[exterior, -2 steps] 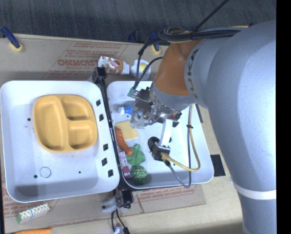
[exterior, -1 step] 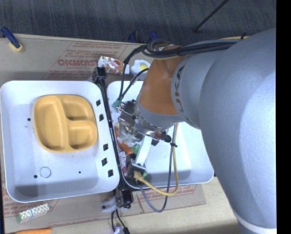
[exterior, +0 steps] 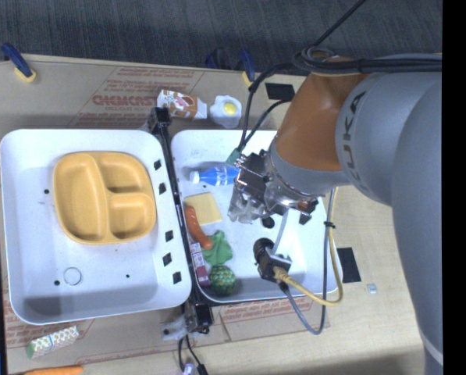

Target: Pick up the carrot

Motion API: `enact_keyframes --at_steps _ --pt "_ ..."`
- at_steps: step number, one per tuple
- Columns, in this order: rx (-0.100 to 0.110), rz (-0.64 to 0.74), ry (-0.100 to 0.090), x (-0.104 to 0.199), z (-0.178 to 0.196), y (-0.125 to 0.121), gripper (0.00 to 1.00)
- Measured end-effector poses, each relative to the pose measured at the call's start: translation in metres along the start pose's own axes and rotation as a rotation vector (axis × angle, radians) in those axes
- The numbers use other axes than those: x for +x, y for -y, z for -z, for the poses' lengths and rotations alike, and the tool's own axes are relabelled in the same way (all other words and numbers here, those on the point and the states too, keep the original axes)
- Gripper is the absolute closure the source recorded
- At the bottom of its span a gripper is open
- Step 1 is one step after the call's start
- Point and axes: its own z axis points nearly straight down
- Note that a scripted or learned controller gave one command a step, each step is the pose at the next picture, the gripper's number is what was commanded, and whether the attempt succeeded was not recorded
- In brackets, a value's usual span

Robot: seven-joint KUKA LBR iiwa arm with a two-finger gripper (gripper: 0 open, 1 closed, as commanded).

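The carrot point(exterior: 195, 226) is an orange stick with a green leafy top, lying along the left wall of the right bin point(exterior: 314, 276). It points toward the bin's near corner. My gripper point(exterior: 244, 203) hangs over the middle of that bin, a little to the right of the carrot and just beside a yellow cheese slice point(exterior: 205, 207). Nothing is visibly held in it. The arm's grey body and orange band cover the right part of the bin.
A blue bottle point(exterior: 217, 176) lies at the back of the right bin, and a dark red and green fruit point(exterior: 221, 278) sits at its front. The left bin point(exterior: 22, 233) holds a yellow divided plate point(exterior: 105, 196). A small carton point(exterior: 178, 104) and a white-yellow item point(exterior: 226, 109) rest behind the bins.
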Motion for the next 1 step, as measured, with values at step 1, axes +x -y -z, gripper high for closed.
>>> enact_keyframes --at_steps 1 --pt "0.002 0.024 0.0 -0.0075 0.0016 0.0033 1.0"
